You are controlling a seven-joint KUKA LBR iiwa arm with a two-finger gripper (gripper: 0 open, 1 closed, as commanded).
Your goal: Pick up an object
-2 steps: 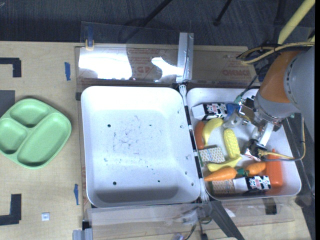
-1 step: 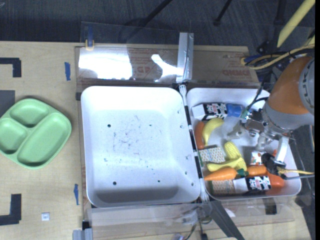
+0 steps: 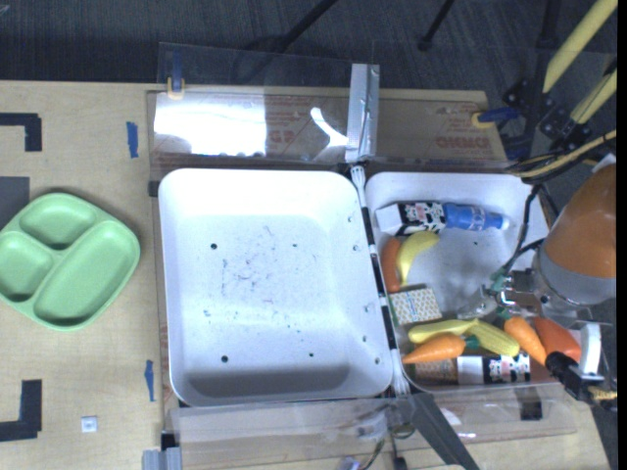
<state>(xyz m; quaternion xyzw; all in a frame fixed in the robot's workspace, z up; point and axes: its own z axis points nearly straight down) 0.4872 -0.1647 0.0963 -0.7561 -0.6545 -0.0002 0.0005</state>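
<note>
Camera view shows the gripper (image 3: 490, 300) low in the right bin (image 3: 509, 189) over crowded toy food — banana (image 3: 468, 329), carrot (image 3: 436, 349); finger state unclear; judging by clutter, a grab may slip.

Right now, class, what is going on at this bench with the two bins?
A grey arm with an orange band reaches in from the right over the right bin, which holds toy food and bottles: a banana, a carrot, a corn cob and a blue-capped bottle. Its hand is low among the items near the corn; whether it grips anything cannot be told. A green plate sits to the far left.
</note>
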